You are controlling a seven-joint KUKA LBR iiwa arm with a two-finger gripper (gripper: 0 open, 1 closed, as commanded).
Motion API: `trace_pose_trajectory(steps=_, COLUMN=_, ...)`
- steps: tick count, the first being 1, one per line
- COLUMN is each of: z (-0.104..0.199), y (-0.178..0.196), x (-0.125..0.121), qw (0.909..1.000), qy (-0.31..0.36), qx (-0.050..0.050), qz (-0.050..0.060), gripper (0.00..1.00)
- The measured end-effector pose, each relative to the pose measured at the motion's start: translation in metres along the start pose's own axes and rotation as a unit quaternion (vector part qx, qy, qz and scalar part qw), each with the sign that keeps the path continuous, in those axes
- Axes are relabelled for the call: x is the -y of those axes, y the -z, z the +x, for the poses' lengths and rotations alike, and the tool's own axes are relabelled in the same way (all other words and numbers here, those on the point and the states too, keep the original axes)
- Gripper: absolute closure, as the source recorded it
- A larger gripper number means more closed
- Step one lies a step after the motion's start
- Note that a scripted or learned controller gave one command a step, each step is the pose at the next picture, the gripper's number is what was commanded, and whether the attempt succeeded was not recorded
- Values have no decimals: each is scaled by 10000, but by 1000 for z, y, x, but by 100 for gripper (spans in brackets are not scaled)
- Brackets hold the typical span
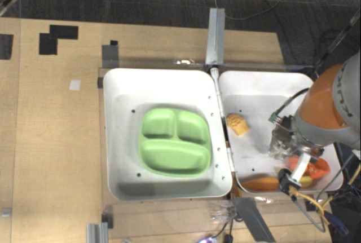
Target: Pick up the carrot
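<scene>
2 bins (121,140): plate (175,141), carrot (260,183)

Orange carrot (261,183), green plate (175,142), white bins (118,123)

The arm (338,101) comes in from the right side of the scene. Its grey link is seen at the right edge, and below it the orange band (318,106) curves over the wrist. From the orange part the wrist goes down and a little to the left, toward the near side. A dark cable runs along the wrist in a loop on its left side. The gripper (280,149) hangs at the end of the wrist, grey and metallic, pointing downward. It is low, on the near right part of the scene. From this angle the fingers cannot be made out clearly.
</scene>
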State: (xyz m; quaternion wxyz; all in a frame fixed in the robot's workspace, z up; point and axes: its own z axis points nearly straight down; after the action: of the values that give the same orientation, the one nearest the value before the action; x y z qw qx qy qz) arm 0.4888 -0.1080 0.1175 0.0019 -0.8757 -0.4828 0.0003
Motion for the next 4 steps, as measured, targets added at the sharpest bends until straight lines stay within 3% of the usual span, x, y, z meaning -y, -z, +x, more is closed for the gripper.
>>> trace_pose_trajectory(steps=1, z=0, y=0, x=0, qw=10000, qy=-1, qx=1, qz=-1, gripper=0)
trace_pose_trajectory(steps=2, z=40, y=169, x=25, qw=9999, qy=-146, qx=4, qz=-28, gripper=0)
trace_pose_trajectory(steps=3, z=11, y=91, x=9, qw=9838, qy=-1791, qx=13, qz=-3, gripper=0)
trace_pose_trajectory(steps=4, z=41, y=101, x=27, qw=9215, qy=-3883, qx=3, qz=-15, gripper=0)
